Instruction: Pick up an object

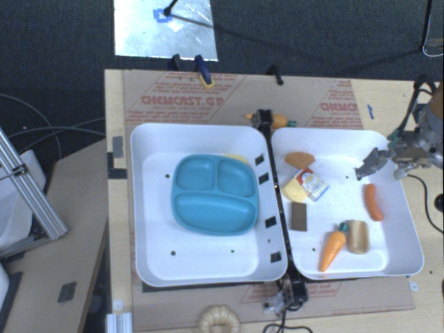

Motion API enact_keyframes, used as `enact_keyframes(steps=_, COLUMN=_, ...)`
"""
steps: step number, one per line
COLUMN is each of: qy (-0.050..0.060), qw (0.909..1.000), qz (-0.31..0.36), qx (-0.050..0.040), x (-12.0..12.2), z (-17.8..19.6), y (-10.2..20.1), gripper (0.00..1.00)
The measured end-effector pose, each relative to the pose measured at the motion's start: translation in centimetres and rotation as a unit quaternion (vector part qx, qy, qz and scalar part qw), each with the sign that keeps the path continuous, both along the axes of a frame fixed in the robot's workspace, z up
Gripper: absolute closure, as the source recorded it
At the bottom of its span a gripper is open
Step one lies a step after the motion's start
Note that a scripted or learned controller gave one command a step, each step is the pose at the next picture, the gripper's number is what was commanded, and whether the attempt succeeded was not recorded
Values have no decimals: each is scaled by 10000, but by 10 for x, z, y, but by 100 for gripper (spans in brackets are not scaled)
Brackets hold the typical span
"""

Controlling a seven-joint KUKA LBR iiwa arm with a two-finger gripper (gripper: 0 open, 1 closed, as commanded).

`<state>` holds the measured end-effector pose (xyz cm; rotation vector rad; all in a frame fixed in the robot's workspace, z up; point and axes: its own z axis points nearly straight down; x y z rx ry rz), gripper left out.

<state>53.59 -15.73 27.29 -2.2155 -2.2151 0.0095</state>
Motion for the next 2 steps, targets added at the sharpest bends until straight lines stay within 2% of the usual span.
enact_keyframes(steps=1, qy=-60, qw=10000, qz=16, qx=-11, x=2, z=7, y=1, gripper=0)
enact_keyframes(steps=2, qy=-39, qw=10000, qz=8, qx=-4, x=4, z=-55, y=6, gripper=0)
